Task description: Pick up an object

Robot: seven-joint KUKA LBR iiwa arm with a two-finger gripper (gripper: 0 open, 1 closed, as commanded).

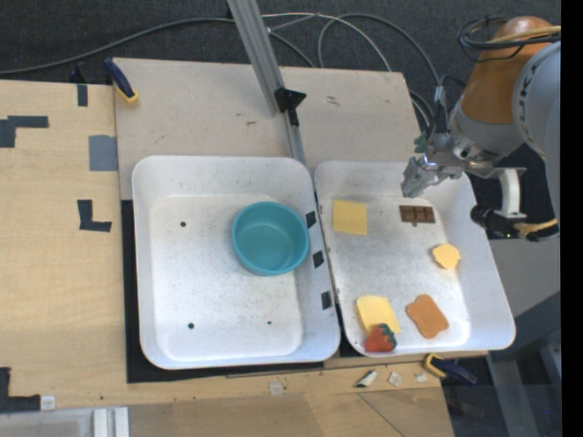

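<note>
The gripper (415, 182) hangs over the far end of the right bin (483, 330), near its upper rim, on the grey arm (510, 80) that comes in from the right with its orange band showing at the top corner. Whether it is apart or together cannot be told from this slant, and nothing is seen clamped in it.

Just below and beside the gripper lies a small brown chocolate bar (417, 214), a flat dark rectangle scored into squares, resting on the bin floor and apart from the gripper. To its left sits a pale yellow square block (349, 218), flat and cheese-like. Further toward the near side, a small yellow rounded piece (445, 257) lies close to the right wall. At the near end are three more things: a yellow wedge-like block (375, 313), a red strawberry-like toy (381, 339) with a green top touching that block's near edge, and an orange-brown oval piece (426, 316) like a slice of toast, just beside them but apart.

The left bin (164, 335) holds a teal round bowl (269, 237), upright, set toward its right side.

A slanted metal pole (260, 48) crosses the bench (55, 271) above the bins, and cables loop across the dark floor behind
</note>
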